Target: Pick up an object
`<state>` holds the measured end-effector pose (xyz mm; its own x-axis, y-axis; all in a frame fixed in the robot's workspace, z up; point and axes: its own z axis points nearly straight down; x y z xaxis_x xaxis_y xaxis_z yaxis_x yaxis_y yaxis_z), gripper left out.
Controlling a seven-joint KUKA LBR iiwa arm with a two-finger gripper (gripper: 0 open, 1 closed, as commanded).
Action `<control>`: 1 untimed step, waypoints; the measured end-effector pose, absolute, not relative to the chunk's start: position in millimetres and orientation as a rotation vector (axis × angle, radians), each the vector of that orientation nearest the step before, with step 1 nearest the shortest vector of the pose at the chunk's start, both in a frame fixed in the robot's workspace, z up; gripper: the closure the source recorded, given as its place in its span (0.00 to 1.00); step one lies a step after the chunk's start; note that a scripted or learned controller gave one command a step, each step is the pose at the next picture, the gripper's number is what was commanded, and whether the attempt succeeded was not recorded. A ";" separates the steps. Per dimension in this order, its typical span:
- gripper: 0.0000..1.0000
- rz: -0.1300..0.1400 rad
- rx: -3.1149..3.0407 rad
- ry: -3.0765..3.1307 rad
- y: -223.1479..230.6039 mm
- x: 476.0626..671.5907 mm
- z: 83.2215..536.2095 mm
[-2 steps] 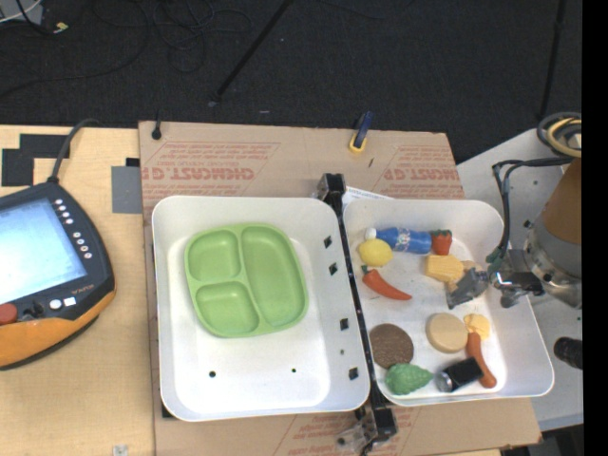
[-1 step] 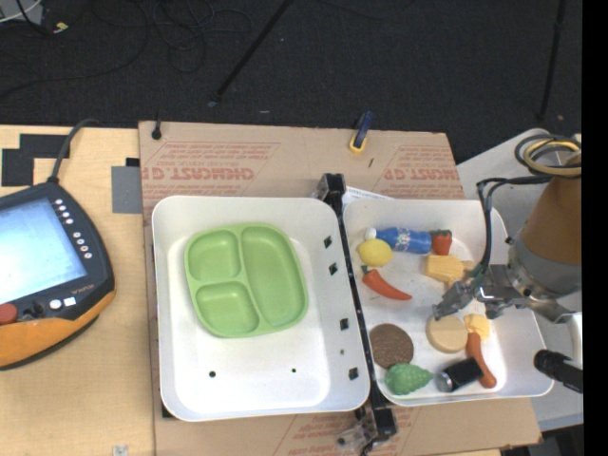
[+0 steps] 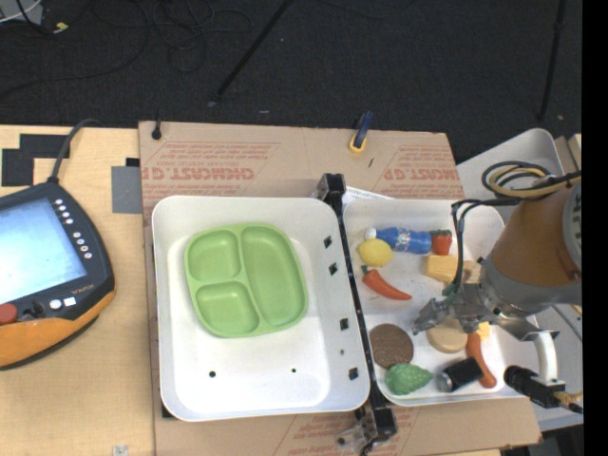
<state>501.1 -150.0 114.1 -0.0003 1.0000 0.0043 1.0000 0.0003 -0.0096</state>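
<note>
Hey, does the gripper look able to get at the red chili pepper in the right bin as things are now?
Probably yes. The red chili pepper lies in the open with bare bin floor around it, just left of the gripper. The yellow lemon sits close above it, which might crowd a grasp.

I can read red print on the cardboard sheet (image 3: 237, 164) under my bins, upside down, roughly "CHEMCAST GP", twice along its far edge. Nothing else here is legible.

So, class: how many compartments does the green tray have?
3. The green tray lies in the left bin: one top left, one bottom left, one tall one along its right side.
</note>
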 end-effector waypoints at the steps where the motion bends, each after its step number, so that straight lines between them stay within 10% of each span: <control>1: 0.00 0.001 -2.230 -2.226 -151.5 503.4 89.9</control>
<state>503.4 -151.5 89.9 0.0017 1.0000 -0.0069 1.0000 -0.0017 0.0056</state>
